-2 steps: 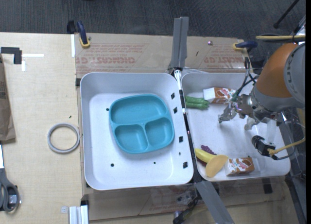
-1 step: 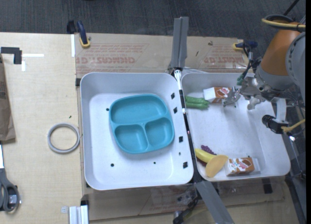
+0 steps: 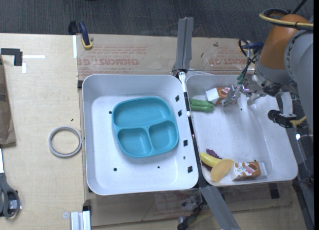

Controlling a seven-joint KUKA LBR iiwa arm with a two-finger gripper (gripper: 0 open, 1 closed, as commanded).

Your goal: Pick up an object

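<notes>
We see the two-finger gripper low in the right white bin, its grip state unclear, touching the small white-and-orange packet; the soft green pod-shaped toy lies just left, long axis across the bin

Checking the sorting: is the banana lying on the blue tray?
No, the banana lies in the right bin near its front edge, while the blue tray sits in the left bin.
</notes>
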